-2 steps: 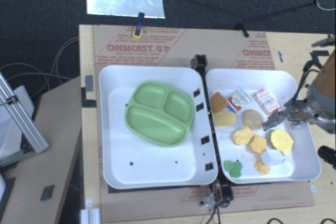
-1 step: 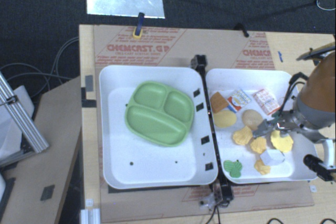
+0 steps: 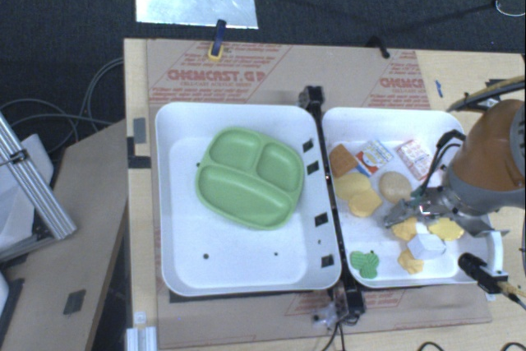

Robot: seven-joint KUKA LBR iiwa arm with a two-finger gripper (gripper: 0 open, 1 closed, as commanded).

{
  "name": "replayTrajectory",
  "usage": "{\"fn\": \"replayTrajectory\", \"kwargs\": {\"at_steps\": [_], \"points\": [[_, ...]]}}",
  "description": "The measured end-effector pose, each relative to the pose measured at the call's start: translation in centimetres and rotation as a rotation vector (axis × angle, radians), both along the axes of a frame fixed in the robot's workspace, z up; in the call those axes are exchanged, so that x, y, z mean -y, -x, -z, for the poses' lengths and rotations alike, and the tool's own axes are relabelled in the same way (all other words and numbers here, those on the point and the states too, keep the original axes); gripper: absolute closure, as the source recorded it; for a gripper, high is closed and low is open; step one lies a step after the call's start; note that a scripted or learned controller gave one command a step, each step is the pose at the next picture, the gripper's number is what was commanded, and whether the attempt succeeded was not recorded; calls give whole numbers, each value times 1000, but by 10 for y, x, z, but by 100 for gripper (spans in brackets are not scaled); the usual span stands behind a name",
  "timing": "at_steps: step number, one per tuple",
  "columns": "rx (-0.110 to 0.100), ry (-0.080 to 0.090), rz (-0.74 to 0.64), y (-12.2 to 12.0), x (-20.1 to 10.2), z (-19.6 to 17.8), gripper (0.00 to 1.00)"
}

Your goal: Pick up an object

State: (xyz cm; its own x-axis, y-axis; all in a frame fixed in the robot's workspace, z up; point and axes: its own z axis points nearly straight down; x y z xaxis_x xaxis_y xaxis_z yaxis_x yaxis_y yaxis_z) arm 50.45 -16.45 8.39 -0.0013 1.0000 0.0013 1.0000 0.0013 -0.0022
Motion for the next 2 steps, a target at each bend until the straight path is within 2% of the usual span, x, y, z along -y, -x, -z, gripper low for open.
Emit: {"fn": "replayTrajectory", "kwargs": {"at_steps": [1,2], "points": [[5,2,-1,-1,1,-13,100],[7,3,2,5,9,-67,100]]}}
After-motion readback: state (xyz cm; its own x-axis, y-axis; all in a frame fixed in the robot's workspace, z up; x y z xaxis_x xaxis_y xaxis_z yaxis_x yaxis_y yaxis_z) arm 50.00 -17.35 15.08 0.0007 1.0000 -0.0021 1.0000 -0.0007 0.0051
